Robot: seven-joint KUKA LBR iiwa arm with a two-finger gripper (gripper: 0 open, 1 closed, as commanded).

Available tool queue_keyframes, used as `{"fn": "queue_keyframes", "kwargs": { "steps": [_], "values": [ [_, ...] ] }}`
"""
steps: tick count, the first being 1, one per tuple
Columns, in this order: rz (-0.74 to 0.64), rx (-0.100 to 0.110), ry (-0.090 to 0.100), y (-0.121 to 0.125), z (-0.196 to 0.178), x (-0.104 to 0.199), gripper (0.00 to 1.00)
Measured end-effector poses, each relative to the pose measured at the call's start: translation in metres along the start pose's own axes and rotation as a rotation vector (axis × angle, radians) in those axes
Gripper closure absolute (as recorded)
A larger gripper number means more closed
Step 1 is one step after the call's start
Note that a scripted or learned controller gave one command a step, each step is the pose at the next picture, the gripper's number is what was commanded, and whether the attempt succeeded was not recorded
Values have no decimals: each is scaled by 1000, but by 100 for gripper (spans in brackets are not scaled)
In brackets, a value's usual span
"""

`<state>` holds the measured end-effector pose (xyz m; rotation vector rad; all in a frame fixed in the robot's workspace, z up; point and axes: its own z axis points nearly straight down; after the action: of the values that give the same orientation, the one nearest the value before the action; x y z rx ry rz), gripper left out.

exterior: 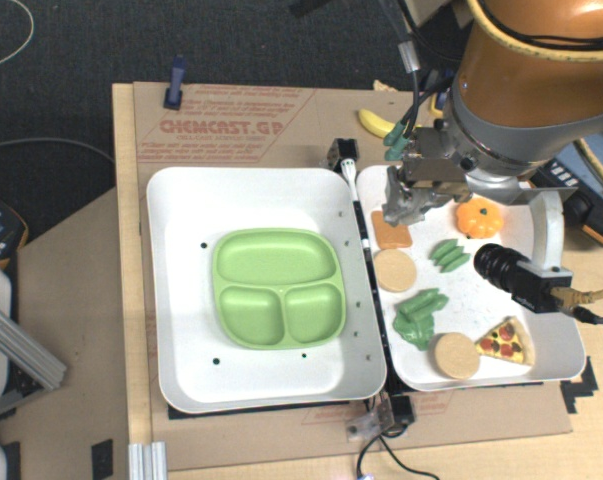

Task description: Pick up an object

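My gripper (403,211) hangs low over the far left part of the right bin (556,363), just above an orange-brown toast slice (388,233) whose far edge it hides. Close by in that bin lie a round tan cracker (394,270), a pair of green bean pods (447,255), an orange pumpkin (478,218), a leafy green piece (419,316), a second tan disc (457,356) and a pizza slice (505,341). Nothing is seen lifted off the bin floor.
The left bin (181,218) holds a green divided plate (278,288). A yellow banana (375,122) lies on the cardboard behind the right bin. The arm's bulky grey and orange body covers the right bin's far right corner.
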<state>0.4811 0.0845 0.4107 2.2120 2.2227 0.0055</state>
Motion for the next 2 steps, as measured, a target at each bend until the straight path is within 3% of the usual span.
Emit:
{"fn": "queue_keyframes", "kwargs": {
  "steps": [1, 2],
  "values": [
    [-1, -11, 7, 30, -132, 46, 100],
    [7, 23, -3, 51, 43, 49, 100]
  ]
}}
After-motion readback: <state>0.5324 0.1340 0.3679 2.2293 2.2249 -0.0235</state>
